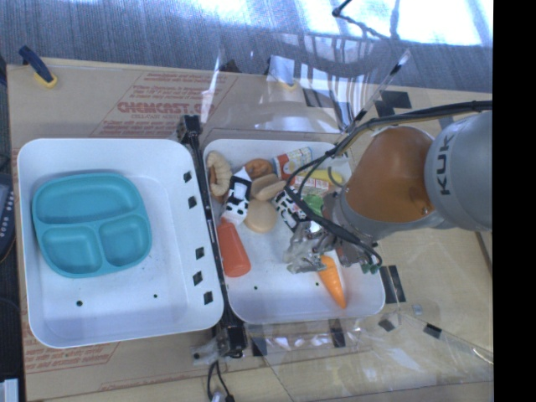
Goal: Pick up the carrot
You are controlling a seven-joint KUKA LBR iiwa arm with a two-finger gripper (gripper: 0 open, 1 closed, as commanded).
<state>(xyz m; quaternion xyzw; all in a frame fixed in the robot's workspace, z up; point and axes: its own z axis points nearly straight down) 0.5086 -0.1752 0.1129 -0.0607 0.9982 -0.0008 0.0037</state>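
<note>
pincer (308, 256) sits low in the right bin (276, 304), just beside the carrot (333, 280).

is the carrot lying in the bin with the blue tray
No, the carrot lies in the right bin; the blue tray sits in the left one.

Single fixed camera, mounted above the bench, looking down at a slant. Both white bins fit in frame side by side: the right bin (251, 308) sits directly under the gripper (308, 254), the left bin (50, 325) well off to the gripper's left. The arm (419, 178) enters from the frame's right. Moderate distance; far bench edge and floor visible beyond the gripper.
</note>
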